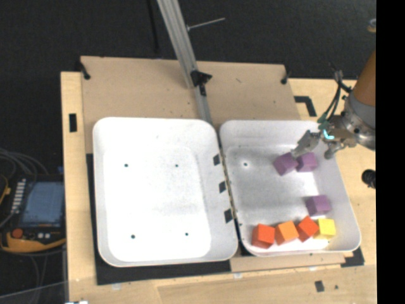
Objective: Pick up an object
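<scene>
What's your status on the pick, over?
Gripper open, low over right bin, nothing held. Two purple blocks just beneath. Third purple block and orange-yellow row sit clear, nearer front.

The gripper (318, 144) hangs over the right bin (253, 138), near its far right corner, with its two fingers spread apart. Two purple blocks (296, 163) sit just below the fingers, touching each other. Another purple block (317, 204) sits alone by the right edge. Along the near edge stand three orange blocks (285, 231) and one yellow block (326, 227) in a row.
</scene>
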Available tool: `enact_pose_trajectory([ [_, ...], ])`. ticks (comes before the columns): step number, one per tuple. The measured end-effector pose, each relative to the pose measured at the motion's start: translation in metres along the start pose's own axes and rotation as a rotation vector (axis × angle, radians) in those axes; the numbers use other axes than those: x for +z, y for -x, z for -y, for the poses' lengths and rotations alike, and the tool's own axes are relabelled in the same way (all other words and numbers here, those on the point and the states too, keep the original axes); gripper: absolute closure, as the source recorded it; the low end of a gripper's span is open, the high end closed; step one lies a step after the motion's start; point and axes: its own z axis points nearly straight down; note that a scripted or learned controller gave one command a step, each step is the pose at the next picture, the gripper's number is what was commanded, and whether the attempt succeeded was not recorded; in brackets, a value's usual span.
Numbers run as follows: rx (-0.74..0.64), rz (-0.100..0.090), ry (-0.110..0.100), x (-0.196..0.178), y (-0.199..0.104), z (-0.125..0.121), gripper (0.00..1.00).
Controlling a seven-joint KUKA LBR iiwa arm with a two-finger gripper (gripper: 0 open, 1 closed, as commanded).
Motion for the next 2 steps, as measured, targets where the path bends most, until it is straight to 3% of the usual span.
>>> enact_pose_trajectory([
  [1, -0.001, 0.001, 0.004, -0.002, 0.0, -0.001, 0.0],
  [2, 0.002, 0.002, 0.002, 0.051, -0.001, 0.009, 0.0],
])
